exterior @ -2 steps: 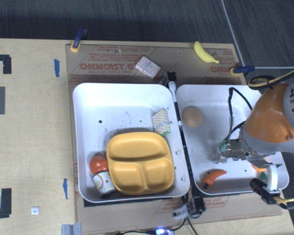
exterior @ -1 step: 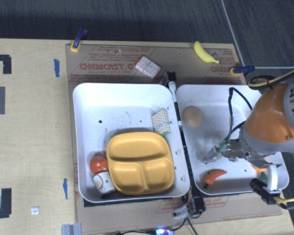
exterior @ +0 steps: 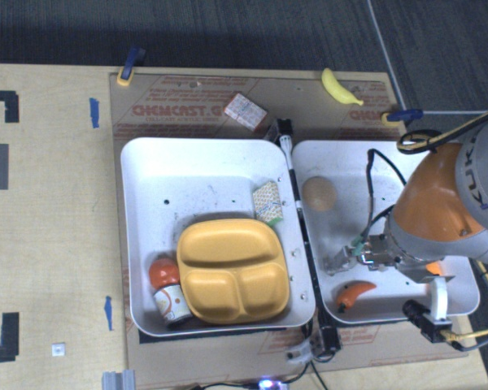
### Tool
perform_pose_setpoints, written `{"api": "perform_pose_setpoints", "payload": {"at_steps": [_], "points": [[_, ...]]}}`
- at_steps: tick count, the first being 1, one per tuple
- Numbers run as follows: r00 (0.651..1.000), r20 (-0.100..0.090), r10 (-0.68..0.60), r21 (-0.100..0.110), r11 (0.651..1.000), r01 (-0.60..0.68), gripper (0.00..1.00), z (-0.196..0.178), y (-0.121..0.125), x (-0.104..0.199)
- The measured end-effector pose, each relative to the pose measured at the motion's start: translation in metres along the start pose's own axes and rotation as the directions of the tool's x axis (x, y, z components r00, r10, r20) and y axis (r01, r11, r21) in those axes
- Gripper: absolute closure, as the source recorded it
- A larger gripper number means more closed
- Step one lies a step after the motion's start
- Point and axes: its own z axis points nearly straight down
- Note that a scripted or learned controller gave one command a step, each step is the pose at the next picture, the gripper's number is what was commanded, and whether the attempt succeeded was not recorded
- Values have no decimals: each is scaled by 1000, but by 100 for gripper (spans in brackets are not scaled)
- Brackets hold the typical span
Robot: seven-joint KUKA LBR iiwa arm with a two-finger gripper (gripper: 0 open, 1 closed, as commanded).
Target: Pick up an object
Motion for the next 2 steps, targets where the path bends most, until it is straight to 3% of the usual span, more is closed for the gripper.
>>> {"api": "perform_pose_setpoints", "payload": {"at_steps": [2], "points": [[1000,0,1,-1,1000,-1,0,0,0,0]]}}
